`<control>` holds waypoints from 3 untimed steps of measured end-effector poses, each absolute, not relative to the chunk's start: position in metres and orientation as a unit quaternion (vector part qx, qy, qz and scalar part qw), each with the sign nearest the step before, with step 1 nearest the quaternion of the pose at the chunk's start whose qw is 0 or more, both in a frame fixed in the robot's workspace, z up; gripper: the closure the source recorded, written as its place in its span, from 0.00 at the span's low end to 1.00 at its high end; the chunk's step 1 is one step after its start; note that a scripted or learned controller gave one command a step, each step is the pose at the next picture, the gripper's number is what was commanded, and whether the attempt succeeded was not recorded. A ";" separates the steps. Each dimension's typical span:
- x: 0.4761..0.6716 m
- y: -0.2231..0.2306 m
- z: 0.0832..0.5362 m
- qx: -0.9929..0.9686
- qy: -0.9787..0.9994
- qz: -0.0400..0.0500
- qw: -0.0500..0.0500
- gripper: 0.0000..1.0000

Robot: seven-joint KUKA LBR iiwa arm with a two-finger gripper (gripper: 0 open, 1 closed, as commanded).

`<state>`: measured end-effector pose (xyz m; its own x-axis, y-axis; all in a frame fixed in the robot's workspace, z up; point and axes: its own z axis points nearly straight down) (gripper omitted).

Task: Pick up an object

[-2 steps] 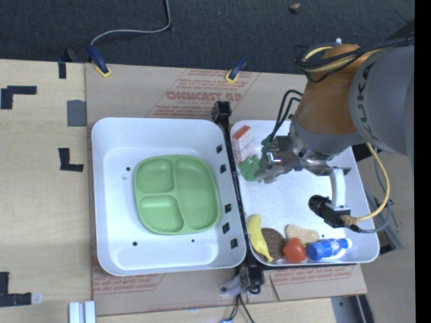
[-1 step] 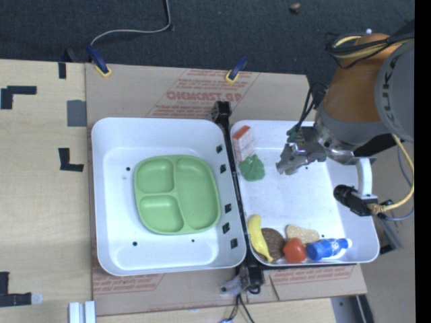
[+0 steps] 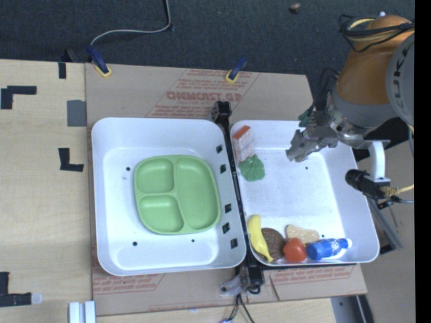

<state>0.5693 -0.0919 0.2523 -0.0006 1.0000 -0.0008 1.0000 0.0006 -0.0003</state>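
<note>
While nothing is picked yet, the green toy (image 3: 253, 169) lies near the right bin's (image 3: 340, 180) upper left, beside a carton (image 3: 243, 140); my hand (image 3: 301, 149) hovers to its right; whether wide or narrow, I cannot tell; next I'd shift left and descend.

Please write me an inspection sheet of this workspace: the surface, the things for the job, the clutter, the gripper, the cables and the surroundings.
Surface: bench with cardboard sheet under two white bins, left bin and right bin.
Job's things: in the right bin, small carton and green item near the divider; banana, brown item, tomato, bread piece and blue bottle along the near wall.
Clutter: green divided plate in the left bin.
Gripper: gripper over the right bin's far side, holding nothing visible.
Cables: black cable on the floor beyond the bench.
Surroundings: dark carpet; clamps on the cardboard's far edge.
</note>
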 end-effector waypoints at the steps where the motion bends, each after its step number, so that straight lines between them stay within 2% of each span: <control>1: 0.603 -0.143 0.248 0.707 0.707 -0.001 0.000 1.00; 2: 0.585 -0.211 0.289 0.708 0.707 -0.001 0.001 1.00; 3: 0.553 -0.128 0.297 0.706 0.708 0.000 0.000 1.00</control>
<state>0.5533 -0.1280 0.2965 -0.0021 1.0000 0.0004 1.0000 0.0021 -0.0001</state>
